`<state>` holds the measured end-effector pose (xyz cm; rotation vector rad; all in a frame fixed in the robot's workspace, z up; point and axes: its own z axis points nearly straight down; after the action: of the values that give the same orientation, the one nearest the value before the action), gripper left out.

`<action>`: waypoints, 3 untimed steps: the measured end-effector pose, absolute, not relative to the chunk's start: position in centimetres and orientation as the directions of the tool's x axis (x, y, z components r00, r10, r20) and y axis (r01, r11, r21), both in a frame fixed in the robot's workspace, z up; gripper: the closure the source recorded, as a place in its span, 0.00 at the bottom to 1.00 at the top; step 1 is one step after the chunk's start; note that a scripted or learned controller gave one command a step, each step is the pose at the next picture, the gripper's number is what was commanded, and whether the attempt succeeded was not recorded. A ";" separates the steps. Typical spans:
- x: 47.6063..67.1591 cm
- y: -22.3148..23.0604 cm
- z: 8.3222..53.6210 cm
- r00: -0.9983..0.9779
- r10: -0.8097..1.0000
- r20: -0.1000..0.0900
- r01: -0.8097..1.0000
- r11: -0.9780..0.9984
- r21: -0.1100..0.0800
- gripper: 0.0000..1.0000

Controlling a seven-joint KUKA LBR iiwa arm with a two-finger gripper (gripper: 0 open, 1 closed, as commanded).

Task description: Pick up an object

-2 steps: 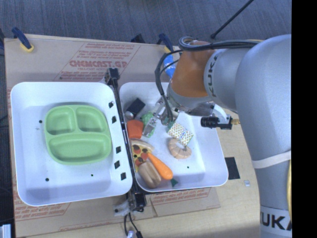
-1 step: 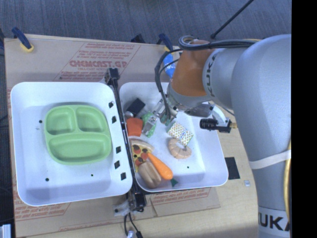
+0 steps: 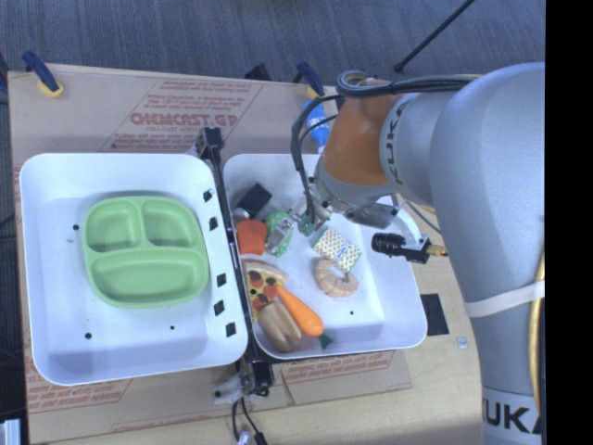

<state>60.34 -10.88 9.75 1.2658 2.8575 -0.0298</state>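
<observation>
1. Two shallow white bins are set side by side on the counter (image 3: pixel 435 350), which is lined with brown cardboard.
2. A green divided plate (image 3: pixel 145 250) is laid flat in the left bin (image 3: pixel 46 276).
3. The arm is reached in from the right, and the gripper (image 3: pixel 310 219) is lowered into the far half of the right bin (image 3: pixel 398 318).
4. Whether the gripper is released or clenched cannot be told; nothing is seen between its tips.
5. A green and clear wrapped item (image 3: pixel 279 233) is seen just left of the gripper, with an orange block (image 3: pixel 251 237) beside it and a black block (image 3: pixel 252 198) farther back.
6. A checkered yellow packet (image 3: pixel 336 247) is found just right of the gripper, and a ring-shaped pastry (image 3: pixel 335 279) lies nearer.
7. A pizza slice (image 3: pixel 261 277), a carrot (image 3: pixel 301 312) and a brown bun (image 3: pixel 279 327) are grouped at the near left of the bin.
</observation>
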 end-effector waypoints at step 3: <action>63.4 -9.8 9.2 -0.543 0.840 0.002 0.840 0.543 -0.002 0.00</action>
<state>63.40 -9.81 9.18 1.5035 2.7620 -0.0016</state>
